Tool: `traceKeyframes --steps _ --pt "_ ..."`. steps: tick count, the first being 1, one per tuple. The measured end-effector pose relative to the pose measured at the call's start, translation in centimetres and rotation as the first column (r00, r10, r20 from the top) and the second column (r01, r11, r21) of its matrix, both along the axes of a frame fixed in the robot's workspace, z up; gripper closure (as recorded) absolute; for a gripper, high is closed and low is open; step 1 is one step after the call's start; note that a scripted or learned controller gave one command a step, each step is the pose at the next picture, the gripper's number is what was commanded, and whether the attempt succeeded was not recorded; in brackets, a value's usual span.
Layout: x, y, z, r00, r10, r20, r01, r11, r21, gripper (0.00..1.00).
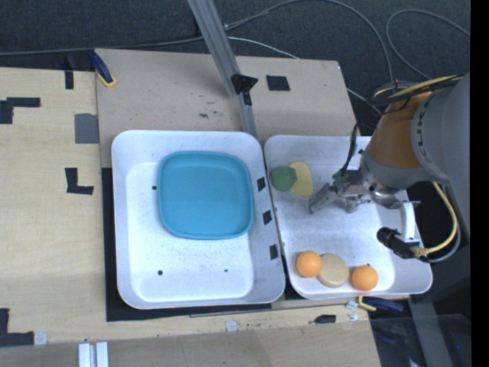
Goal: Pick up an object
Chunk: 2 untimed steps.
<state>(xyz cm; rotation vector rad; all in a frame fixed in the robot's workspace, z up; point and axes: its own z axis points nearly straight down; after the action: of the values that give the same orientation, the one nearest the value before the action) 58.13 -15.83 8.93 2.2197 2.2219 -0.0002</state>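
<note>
A grey robot arm reaches into the right bin (pixel 405 285), its claw (pixel 325 198) low over the bin floor just beside a green piece (pixel 283 177) and a yellow piece (pixel 302 179) that touch each other. Whether the claw is released or clenched cannot be told from this angle, and nothing is seen in its grip. The risk: with the two pieces pressed together near the bin wall, a close may nudge them apart or catch only an edge, which then slips free on lifting.
</note>
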Motion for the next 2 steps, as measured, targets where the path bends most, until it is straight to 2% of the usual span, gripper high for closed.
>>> traceKeyframes --steps 1,2 --pt "0.0 -0.1 1.1 1.000 -0.001 0.001 0.001 1.000 -0.001 1.00" --pt "0.3 -0.4 5.3 1.000 -0.001 0.002 0.001 1.000 0.000 1.00"
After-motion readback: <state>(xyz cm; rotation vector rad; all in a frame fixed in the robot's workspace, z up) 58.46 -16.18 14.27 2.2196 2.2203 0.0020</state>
